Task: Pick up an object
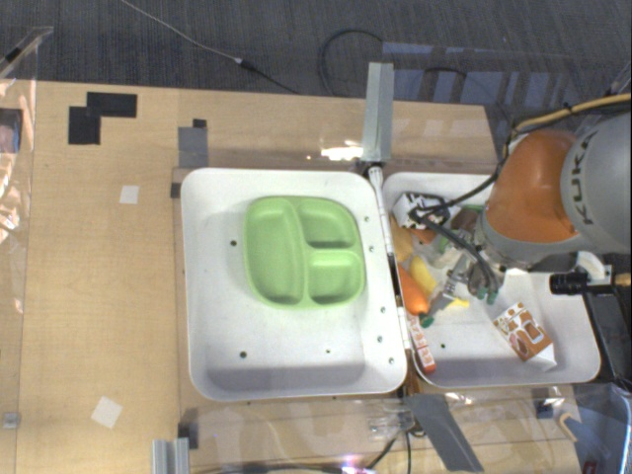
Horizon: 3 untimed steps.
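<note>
My gripper (462, 286) sits low in the right bin (568, 363), crowding the carrot (414, 292) and banana (425, 273) against its left wall; can't tell its grip. Right half's roomy, just a carton (523, 332).

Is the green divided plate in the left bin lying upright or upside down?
Upright: the green divided plate shows its three hollow compartments facing up.
</note>
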Tool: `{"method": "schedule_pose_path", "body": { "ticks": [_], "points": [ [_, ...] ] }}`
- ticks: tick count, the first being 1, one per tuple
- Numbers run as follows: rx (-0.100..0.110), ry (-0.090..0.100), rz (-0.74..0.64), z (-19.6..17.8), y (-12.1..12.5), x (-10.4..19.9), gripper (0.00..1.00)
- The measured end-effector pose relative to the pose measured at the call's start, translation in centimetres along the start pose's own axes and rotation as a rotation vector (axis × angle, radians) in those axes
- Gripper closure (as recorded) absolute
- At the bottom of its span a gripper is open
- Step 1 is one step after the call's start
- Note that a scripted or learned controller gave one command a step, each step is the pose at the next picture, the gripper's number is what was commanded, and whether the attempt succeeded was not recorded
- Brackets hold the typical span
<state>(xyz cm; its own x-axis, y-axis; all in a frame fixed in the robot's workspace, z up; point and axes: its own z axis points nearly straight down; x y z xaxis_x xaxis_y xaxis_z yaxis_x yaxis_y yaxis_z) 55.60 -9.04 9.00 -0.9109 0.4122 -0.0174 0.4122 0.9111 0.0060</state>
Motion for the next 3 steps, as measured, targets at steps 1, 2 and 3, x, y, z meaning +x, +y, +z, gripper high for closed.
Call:
{"method": "schedule_pose_path", "body": {
  "ticks": [1,2,3],
  "points": [
    [0.005,0.005,0.238,0.1,1.5,-2.0,0.00],
    [0.000,-0.009,0.229,-1.3,1.7,-2.4,1.00],
    [0.001,0.004,0.372,-9.8,8.0,-6.4,1.00]
  ]
}}
